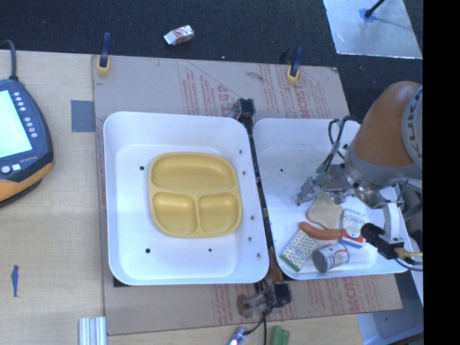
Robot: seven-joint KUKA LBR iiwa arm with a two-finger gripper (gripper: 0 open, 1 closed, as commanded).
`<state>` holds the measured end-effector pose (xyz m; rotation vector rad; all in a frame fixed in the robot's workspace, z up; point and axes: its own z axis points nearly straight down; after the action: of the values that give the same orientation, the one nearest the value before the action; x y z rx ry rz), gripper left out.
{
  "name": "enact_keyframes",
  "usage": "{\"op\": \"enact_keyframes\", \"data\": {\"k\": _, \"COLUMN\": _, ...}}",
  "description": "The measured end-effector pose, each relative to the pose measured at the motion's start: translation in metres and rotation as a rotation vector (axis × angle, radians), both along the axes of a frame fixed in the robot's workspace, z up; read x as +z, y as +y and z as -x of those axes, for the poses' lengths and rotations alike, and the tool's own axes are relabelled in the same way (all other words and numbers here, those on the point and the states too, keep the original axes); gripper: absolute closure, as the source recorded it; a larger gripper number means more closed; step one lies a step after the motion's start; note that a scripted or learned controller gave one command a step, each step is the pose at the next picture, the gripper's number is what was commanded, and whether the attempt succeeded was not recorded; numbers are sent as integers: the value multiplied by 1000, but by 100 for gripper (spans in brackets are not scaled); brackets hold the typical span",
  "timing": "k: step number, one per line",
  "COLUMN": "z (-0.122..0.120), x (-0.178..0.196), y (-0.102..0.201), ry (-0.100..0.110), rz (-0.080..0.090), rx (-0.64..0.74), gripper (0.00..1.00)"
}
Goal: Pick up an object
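The end effector [321,187], its opening not discernible, should be centred over the nearby tan bread-like slice [323,210] before being lowered.

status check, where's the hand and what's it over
Hand low in right bin, beside the tan toast piece. Nothing seen between its fingers. Hot dog, can and small packets crowded close below. Yellow tray sits in left bin.

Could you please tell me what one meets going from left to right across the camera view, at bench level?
Teach pendant → left white bin holding the yellow divided plate → right white bin → gripper above the small items heaped in that bin → arm's orange band.
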<state>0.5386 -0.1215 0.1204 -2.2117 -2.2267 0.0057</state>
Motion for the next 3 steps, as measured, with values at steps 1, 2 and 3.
{"op": "enact_keyframes", "data": {"k": 1, "z": -49, "x": 19, "y": -23, "ry": -3, "rz": -1, "rx": -3, "gripper": 0}}
{"op": "enact_keyframes", "data": {"k": 2, "z": 26, "x": 55, "y": 10, "ry": -1, "rz": 0, "rx": -2, "gripper": 0}}
{"op": "enact_keyframes", "data": {"k": 3, "z": 43, "x": -28, "y": 7, "ry": -3, "rz": 0, "rx": 0, "gripper": 0}}
